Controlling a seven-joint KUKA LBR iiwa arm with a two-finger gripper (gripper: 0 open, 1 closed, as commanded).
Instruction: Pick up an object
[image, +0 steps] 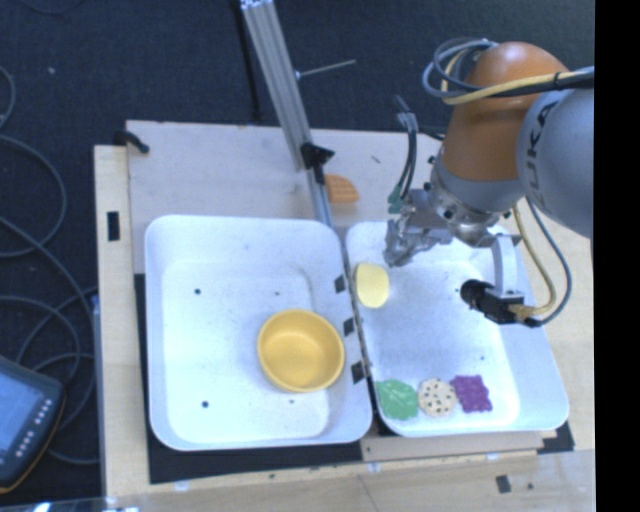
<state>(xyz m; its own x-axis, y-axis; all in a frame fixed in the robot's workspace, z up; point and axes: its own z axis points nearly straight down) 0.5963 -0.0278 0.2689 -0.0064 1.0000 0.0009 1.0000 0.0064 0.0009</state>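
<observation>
The grey two-finger gripper (402, 250) hovered over the right white bin (520, 385), just above-right of a pale yellow rounded object (372, 286). Its opening couldn't be judged; it seemingly held nothing.

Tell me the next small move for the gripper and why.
Probably a short shift toward the left bin and down, onto the pale yellow piece. The gripper hangs just up and right of it in the right bin, with nothing seen between its fingers. That piece is the closest object; the green, cookie-like and purple pieces lie at the near edge.
</observation>
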